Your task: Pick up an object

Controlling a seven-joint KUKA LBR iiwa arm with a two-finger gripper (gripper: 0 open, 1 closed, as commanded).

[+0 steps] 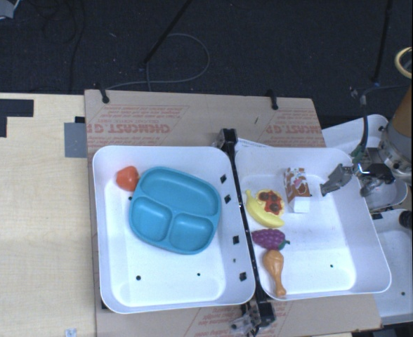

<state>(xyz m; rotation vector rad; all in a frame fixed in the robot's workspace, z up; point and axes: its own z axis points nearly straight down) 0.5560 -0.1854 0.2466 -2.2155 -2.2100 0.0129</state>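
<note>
Gripper [335,180] at right bin's [361,272] right edge, finger spread unreadable.
Banana [263,215], pizza [270,201], grapes [269,239], drumstick [275,270] crowd its left edge; arm cut off right.

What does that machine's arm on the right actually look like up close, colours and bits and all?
The part in view is mostly grey metal, with an orange band near the top right edge. A black cable curves down along its wrist. The end effector is a small dark grey metal piece, sticking out over the right-hand shallow white bin. The picture is too coarse to show any markings.
</note>
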